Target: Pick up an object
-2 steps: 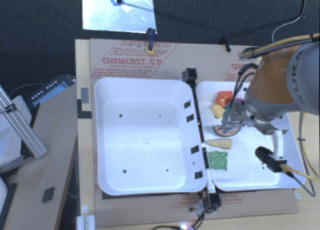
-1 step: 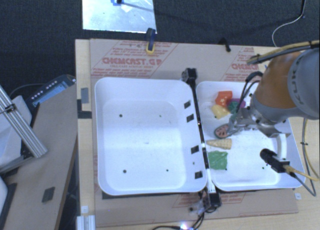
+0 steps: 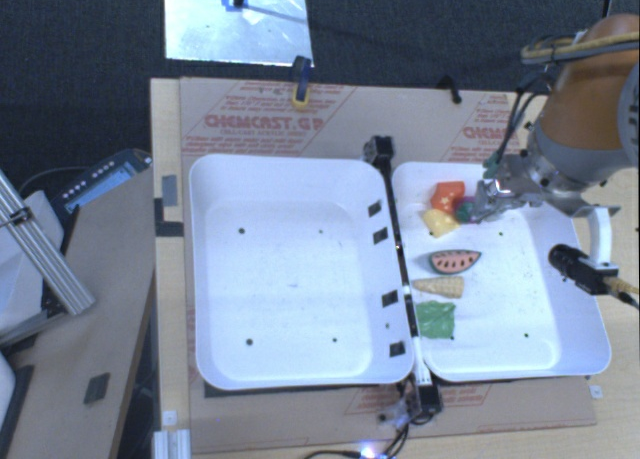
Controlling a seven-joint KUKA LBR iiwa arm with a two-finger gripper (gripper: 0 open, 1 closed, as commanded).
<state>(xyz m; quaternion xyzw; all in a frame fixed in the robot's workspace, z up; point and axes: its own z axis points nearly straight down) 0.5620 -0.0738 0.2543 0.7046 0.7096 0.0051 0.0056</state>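
Green flat leaf-shaped toy piece (image 3: pixel 436 320): nearest the camera, lying in the right shallow white plastic bin (image 3: pixel 560 347) beside the dividing edge, well apart from the fingers and below them in the view.

Pale tan wedge-shaped toy piece (image 3: pixel 440 287): just above the green piece, lying flat, still apart from the fingers.

Watermelon-slice toy, red with dark seeds and a green rind (image 3: pixel 455 261): next up the bin, lying flat, below and a little left of the fingers.

Yellow rounded toy piece (image 3: pixel 439 222): near the fingers, just to their left and slightly lower.

Small dark green object (image 3: pixel 466 212): right at the fingertips; contact cannot be judged.

Red-orange blocky toy piece (image 3: pixel 449 192): touching or just beside the yellow piece, left of the fingers and slightly above them.

Two-finger metal gripper (image 3: pixel 483 204): low over the far left part of the right bin, tips pointing toward the cluster of red, yellow and dark green pieces. Whether the fingers are spread or pressed together cannot be told.

Grey arm with an orange band (image 3: pixel 590 87): reaches in from the right, above the right bin's far corner.

Left shallow white plastic bin (image 3: pixel 290 277): well to the left of the fingers.
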